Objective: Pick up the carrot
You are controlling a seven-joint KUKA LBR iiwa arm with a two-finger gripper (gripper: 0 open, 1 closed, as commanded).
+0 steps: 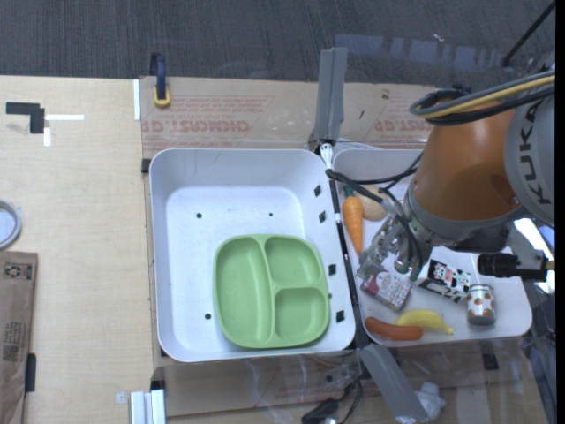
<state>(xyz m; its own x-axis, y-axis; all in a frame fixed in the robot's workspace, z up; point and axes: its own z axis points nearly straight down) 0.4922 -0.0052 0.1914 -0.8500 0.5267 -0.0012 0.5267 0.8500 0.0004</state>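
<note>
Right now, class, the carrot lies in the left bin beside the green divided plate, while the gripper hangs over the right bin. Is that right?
Not quite. The camera view shows the carrot in the right bin, against its left wall, not beside the green divided plate, which sits in the left bin. The gripper does hang over the right bin.

The carrot is orange. The sectioned plate is pale green, and it lies in a white bin. The other bin, white too, has a yellow banana and a red sausage. A small carton there is white with black blotches like a cow's hide. The arm is orange at the band, grey above. The bench is pale wood.
</note>
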